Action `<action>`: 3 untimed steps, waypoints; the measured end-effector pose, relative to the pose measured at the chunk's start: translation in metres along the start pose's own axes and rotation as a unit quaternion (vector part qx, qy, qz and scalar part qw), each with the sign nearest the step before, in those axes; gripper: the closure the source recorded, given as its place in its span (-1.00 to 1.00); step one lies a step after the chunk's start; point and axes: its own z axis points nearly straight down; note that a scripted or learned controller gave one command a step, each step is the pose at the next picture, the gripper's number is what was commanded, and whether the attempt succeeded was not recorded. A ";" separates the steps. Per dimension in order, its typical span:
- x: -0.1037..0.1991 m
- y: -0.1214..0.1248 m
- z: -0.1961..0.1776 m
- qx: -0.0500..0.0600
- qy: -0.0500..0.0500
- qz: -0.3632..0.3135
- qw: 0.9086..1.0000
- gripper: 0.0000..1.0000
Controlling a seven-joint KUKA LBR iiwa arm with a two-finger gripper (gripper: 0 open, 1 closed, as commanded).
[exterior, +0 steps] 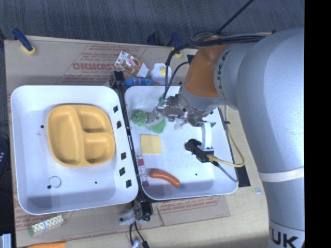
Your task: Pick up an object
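In the right bin (pixel 222 186) lie a bumpy green broccoli-like piece (pixel 138 118), a pale green piece (pixel 158 126), a flat yellow cheese-like square (pixel 151 144) and an orange-red sausage (pixel 164 177). My gripper (pixel 162 117) reaches down into the upper middle of this bin, directly over the pale green piece and just right of the broccoli-like piece. The gripper's body hides the upper part of the pale green piece, so whether it touches that piece is unclear.
The left bin (pixel 26 190) holds a yellow divided tray (pixel 80 134). A black block with a yellow cable (pixel 199 151) hangs over the right bin's right side. Small packets and a blue item (pixel 135 71) lie behind the bins. The arm covers the right bin's upper right.
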 end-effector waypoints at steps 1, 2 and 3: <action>-0.005 0.011 0.046 0.000 0.000 0.021 1.000 -1.00; -0.004 0.012 0.036 0.000 0.000 0.019 1.000 1.00; -0.004 0.012 0.036 0.000 0.000 0.019 1.000 -1.00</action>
